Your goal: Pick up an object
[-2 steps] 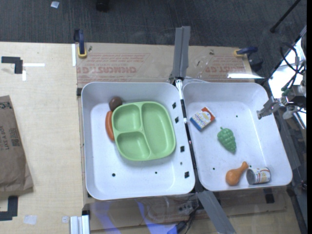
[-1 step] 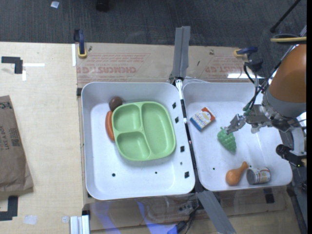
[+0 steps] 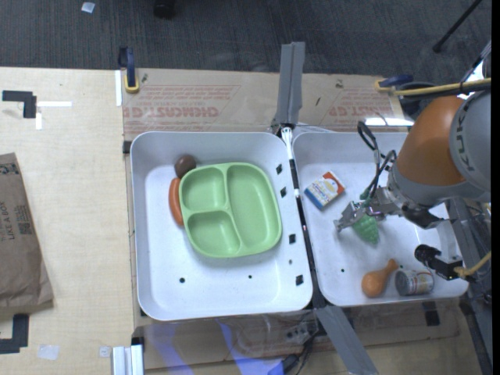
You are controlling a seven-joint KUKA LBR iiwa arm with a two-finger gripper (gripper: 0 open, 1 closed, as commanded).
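- Overhead, the grey arm (image 3: 461, 143) with its orange band comes in from the right and bends down over the right bin (image 3: 344, 276).
- Its gripper (image 3: 351, 217) sits low in the middle of that bin, metal fingers pointing left.
- Right at the fingertips lies a small green object (image 3: 367, 229), touching or just under them; whether it is between the fingers is not clear, and I cannot tell how far apart they are.
- Elsewhere in the right bin: a small white, blue and orange box (image 3: 324, 190) toward the upper left, an orange pear-shaped object (image 3: 378, 278) near the front, and a small can (image 3: 414, 282) on its side just beside it.
- Left bin (image 3: 156, 280) holds a light green three-compartment tray (image 3: 231, 208), tilted a little.
- Tucked against the tray's left edge are an orange elongated item (image 3: 174, 200) and a dark brown round one (image 3: 185, 165) above it.
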